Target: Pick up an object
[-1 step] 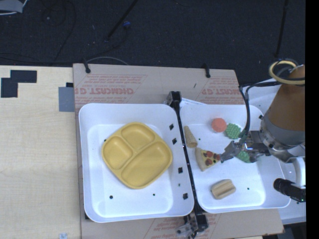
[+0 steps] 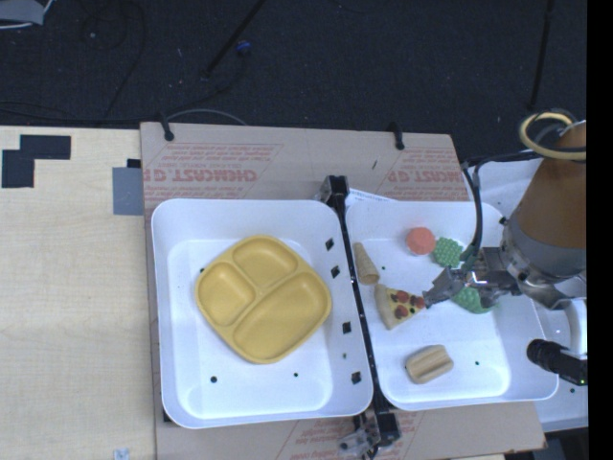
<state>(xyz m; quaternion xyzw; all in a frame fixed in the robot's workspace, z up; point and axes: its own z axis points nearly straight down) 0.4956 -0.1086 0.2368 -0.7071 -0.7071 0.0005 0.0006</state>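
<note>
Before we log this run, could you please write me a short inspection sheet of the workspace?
Surface: two white bins side by side, left bin and right bin, on a cardboard sheet.
Job's things: in the right bin, a pizza slice, red ball, green piece, cone and bread roll.
Clutter: a yellow divided plate in the left bin.
Grippers: claw low beside the pizza slice; whether it holds anything cannot be told.
Cables: black cables on the dark floor behind.
Surroundings: pale wooden bench on the left.
</note>
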